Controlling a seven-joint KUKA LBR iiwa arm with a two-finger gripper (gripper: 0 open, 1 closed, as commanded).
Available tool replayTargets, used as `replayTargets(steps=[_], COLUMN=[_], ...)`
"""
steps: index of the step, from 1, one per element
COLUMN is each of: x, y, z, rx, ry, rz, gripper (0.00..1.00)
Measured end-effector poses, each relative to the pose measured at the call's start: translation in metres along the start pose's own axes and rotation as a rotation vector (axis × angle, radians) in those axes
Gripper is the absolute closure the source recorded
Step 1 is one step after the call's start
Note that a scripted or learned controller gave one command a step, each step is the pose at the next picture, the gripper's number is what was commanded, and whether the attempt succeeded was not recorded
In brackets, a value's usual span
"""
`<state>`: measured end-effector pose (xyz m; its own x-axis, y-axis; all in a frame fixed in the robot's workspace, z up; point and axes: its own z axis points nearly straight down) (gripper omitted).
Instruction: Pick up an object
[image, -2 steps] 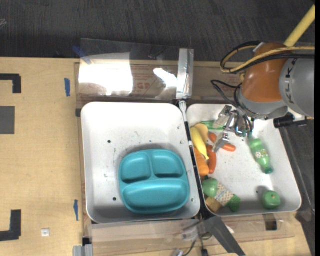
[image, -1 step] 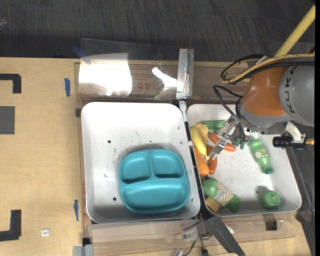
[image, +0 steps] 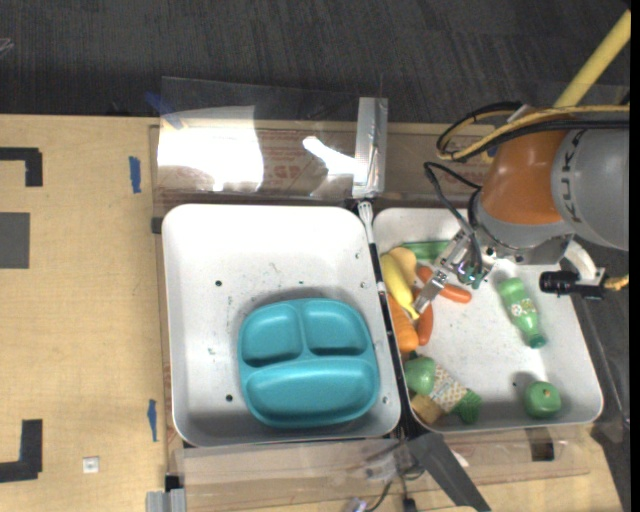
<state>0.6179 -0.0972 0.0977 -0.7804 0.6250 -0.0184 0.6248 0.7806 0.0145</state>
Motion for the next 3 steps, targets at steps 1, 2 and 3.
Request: replayTargets(steps=[1,2,3], x=[0.015,-0.029,-0.032], y=[-0.013,-0.011,-0.008], z=[0.008,0.01,-0.004], rx=[0.008,0.011,0.006], ry=[0.01,0.009,-0.004], rz=[0.075,-0.055,-0.058], gripper=[0.0,0.0,1.0])
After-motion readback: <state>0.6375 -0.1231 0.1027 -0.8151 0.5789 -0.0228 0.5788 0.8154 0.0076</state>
